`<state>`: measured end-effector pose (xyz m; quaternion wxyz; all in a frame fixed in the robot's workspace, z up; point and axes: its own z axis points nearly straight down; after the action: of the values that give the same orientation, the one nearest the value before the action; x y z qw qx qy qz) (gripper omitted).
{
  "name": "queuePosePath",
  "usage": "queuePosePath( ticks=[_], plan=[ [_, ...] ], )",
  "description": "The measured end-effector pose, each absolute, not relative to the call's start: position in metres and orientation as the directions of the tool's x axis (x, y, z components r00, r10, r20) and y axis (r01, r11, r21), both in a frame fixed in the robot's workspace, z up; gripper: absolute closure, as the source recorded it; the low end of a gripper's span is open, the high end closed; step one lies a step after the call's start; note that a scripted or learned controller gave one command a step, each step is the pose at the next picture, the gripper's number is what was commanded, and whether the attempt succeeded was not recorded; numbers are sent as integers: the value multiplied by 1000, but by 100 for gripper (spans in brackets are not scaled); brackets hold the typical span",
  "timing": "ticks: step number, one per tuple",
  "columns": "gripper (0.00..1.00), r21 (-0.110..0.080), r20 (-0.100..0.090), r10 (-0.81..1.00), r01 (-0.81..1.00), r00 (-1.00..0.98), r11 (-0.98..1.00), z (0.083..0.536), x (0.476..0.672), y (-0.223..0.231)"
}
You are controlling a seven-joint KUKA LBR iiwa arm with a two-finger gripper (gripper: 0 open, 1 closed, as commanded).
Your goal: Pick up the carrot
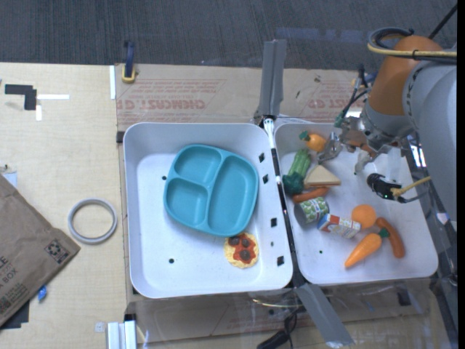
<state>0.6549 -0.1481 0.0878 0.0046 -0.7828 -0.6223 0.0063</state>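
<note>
The grey arm [429,86] is reaching over the right bin's [414,267] far end, its gripper [347,142] hovering near a small orange piece; whether the fingers are open or closed, I cannot tell. The blue tray [211,189] is lying in the left bin [145,253]. The carrot [363,249] is lying tilted near the right bin's front, well apart from the gripper.

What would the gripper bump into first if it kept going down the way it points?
Probably the sandwich wedge. The gripper points down and leftward in the right bin, above the sandwich, with the green toy just beyond. Depth is hard to judge, so it might reach the bin floor instead.
</note>
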Motion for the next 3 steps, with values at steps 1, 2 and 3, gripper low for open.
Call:
queuePosePath(
  ticks=[1, 2, 3],
  plan=[
    [0, -4, -1, 966, 966, 258, -258, 171, 542, -139],
    [0, -4, -1, 966, 966, 258, -258, 170, 542, -139],
    [0, -2, 2, 980, 980, 199, -199, 98, 484, -185]
  ],
)
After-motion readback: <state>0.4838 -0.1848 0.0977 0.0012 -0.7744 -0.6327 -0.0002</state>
